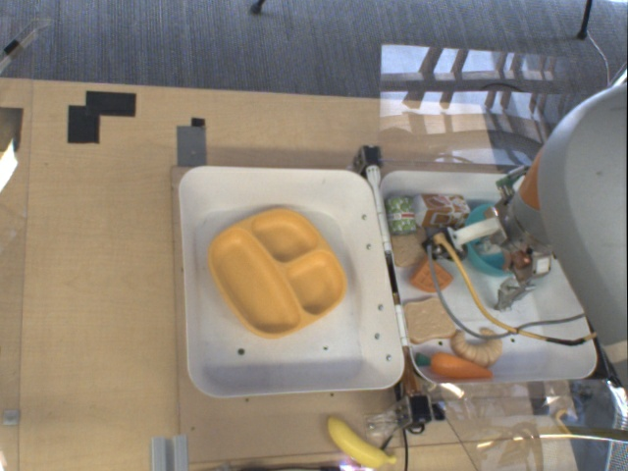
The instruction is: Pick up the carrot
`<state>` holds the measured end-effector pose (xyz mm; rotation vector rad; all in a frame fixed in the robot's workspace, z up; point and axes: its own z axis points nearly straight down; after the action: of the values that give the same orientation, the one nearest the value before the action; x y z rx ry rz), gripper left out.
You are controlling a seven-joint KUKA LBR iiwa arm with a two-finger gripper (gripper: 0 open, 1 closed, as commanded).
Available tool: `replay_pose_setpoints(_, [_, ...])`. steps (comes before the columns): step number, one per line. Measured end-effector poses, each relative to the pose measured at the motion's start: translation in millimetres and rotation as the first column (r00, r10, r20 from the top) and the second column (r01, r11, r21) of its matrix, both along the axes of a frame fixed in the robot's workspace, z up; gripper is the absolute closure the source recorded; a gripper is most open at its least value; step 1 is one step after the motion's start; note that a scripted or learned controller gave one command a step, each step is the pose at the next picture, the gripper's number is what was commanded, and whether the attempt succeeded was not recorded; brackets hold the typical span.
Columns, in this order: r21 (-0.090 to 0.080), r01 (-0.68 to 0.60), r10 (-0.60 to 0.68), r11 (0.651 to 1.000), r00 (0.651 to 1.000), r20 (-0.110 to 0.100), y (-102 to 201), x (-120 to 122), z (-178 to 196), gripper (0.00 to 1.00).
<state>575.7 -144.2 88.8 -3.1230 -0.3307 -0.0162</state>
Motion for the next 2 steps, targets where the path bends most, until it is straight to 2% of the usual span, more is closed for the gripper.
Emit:
replay_pose_setpoints(1, [-0.004, -0.008, 0.008, 1.0, 1.0, -0.003, 60, -5, 0, 0.0])
replay_pose_setpoints(2, [-0.011, -0.006, 0.006, 1.0, 1.0, -0.019, 51, -10, 12, 1.0])
